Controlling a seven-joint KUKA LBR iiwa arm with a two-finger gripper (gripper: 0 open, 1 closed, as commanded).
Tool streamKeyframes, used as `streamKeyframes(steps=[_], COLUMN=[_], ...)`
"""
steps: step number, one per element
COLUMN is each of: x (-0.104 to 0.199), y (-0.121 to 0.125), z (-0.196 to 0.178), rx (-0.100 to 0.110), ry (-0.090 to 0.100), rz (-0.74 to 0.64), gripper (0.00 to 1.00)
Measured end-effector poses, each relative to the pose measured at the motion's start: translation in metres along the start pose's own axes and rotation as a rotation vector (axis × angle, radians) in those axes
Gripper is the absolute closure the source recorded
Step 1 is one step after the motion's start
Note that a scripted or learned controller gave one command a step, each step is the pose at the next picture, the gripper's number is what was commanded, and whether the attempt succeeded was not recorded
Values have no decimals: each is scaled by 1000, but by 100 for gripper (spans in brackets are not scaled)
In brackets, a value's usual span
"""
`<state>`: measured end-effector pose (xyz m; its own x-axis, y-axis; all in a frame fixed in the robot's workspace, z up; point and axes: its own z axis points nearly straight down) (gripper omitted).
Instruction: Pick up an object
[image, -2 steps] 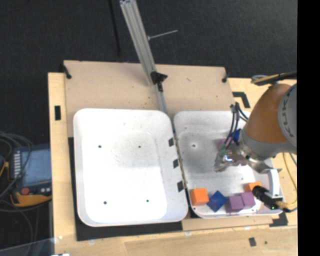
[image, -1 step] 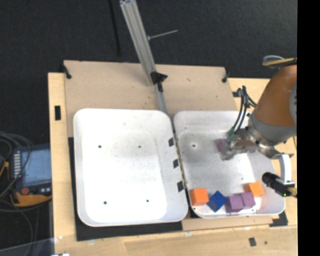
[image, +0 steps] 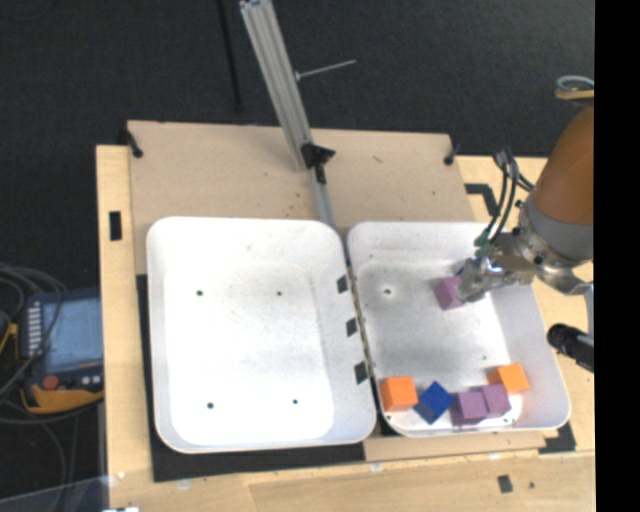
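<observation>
Camera view: fixed overhead, slanted, looking down on both bins.
Surface (image: 260, 170): tan board with a bare strip toward 12 o'clock of the bins; a grey metal rail (image: 285, 85) runs across it from 12 o'clock down to the gap between the bins.
Left bin (image: 250, 330): shallow, white, rounded corners, faint grey scuffing and a few small dark dots on its floor.
Right bin (image: 420, 340): shallow, white, set just beside the left bin; black clips (image: 352, 328) line the shared edge.
Arm (image: 565, 190): grey with an orange band, entering from 3 o'clock, cables at the wrist.
End effector (image: 470, 285): over the right bin's 1 o'clock area, tilted toward 9 o'clock; fingers closed around a small purple block.
Purple block (image: 447, 293): light purple cube, seen at the fingertips, at the end effector's 8 o'clock side; whether it is lifted clear of the bin floor or resting on it cannot be told.
Orange block, near (image: 399, 392): right bin, 7 o'clock corner.
Blue block (image: 434, 401): just beside the near orange block, at its 4 o'clock.
Purple pair (image: 480, 404): two purple cubes touching each other, along the 6 o'clock wall.
Orange block, far (image: 513, 378): 5 o'clock corner, touching the purple pair.
Handheld controller (image: 60, 350): off the surface at 9 o'clock, blue screen, dark cables.
</observation>
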<state>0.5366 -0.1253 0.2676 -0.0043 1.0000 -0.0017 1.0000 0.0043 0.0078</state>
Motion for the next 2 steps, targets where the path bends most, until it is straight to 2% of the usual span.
streamKeyframes(steps=[1, 2], x=[61, 109], y=[13, 20], z=[4, -1], rx=[6, 6], ry=[2, 3], rz=[-3, -3], gripper=[100, 100])
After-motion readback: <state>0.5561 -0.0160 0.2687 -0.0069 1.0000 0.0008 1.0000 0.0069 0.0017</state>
